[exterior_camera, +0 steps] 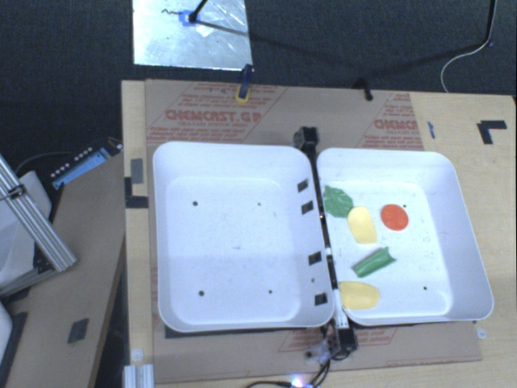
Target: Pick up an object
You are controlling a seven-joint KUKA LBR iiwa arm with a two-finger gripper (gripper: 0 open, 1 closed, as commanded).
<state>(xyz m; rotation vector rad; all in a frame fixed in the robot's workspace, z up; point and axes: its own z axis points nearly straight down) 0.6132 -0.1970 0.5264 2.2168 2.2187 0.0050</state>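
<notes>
Lower yellow piece (pixel 359 295) lies beside right bin's (pixel 472 249) wall.

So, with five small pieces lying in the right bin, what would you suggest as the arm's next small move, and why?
Probably bring the arm in over the right bin and line up above the red disc. It lies flat with bare floor on all sides, while the yellow piece touches the green leaf.

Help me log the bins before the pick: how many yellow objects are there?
2, both in the right bin: one yellow piece mid-bin, left of the red disc; another yellow piece near the front left corner, below the green stick. None looks hidden.
</notes>
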